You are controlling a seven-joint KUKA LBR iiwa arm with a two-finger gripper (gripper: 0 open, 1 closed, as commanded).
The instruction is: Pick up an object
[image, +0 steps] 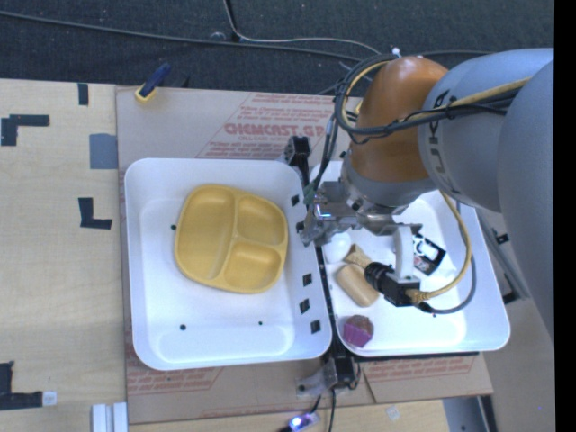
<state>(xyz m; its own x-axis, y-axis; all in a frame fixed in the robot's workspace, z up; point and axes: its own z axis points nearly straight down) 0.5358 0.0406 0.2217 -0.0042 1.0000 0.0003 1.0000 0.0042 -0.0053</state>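
My gripper (pixel 321 231) hangs low over the left rim of the right bin (pixel 468 331), close to the divider between the two bins. Just to its right lie a tan rounded piece (pixel 351 283) and a second tan piece (pixel 359 257), both close to the gripper. A small purple object (pixel 358 330) rests near the front left corner of the right bin. I see nothing held in the gripper. A yellow divided plate (pixel 231 238) lies in the left bin (pixel 153 322).
A small white and black item (pixel 428 255) sits in the right bin behind the wrist. The large grey arm and its orange band (pixel 396 115) cover the back of the right bin. A blue and yellow clip (pixel 153 81) lies on the cardboard at the back left.
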